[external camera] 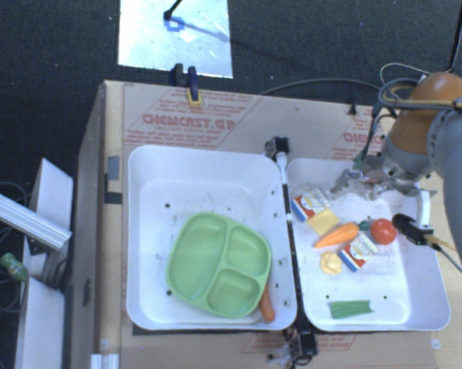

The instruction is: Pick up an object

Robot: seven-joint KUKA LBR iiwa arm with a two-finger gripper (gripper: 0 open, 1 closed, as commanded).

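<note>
The right bin (423,305) holds several toy foods. A small white carton (312,200) lies beside a yellow cheese slice (325,221), with an orange carrot (337,235) and a red tomato (383,230) close by. A second carton (357,254), a yellow piece (331,262) and a green pea pod (351,308) lie nearer the front. My gripper (365,182) hangs over the bin's far edge, above and behind the carrot and tomato. Nothing shows in its grasp.
A green divided plate (220,263) lies in the left bin (151,214), with a brown sausage (266,305) at its front right rim. A black divider runs between the bins. The grey arm with its orange band (426,114) enters from the upper right, with cables around it.
</note>
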